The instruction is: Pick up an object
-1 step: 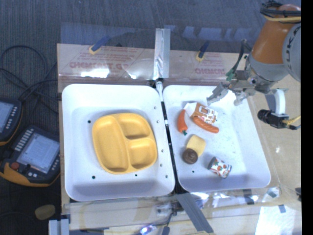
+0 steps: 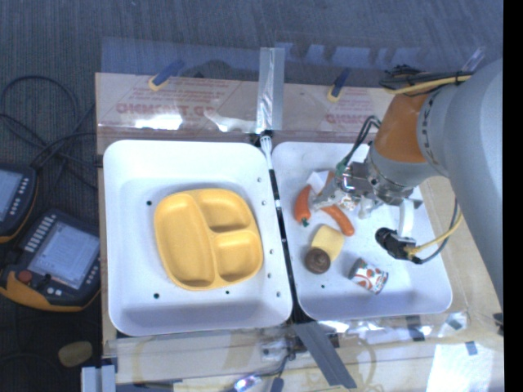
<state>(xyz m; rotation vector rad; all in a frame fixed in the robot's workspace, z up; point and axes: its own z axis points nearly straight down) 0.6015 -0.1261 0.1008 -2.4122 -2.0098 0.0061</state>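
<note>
The arm's jaws (image 2: 341, 188) hang low in the right bin (image 2: 425, 288), over the upper end of an orange sausage (image 2: 337, 218); I cannot tell their state. A chilli (image 2: 303, 204), a cheese wedge (image 2: 326, 238), a brown knob (image 2: 318, 260) and a small can (image 2: 370, 278) lie nearby. A yellow tray (image 2: 209, 237) sits in the left bin (image 2: 122, 219)

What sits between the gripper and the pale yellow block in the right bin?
An orange carrot-shaped piece lies just below the gripper, between it and the pale yellow block. A second orange piece lies off to the left, out of that line.
</note>
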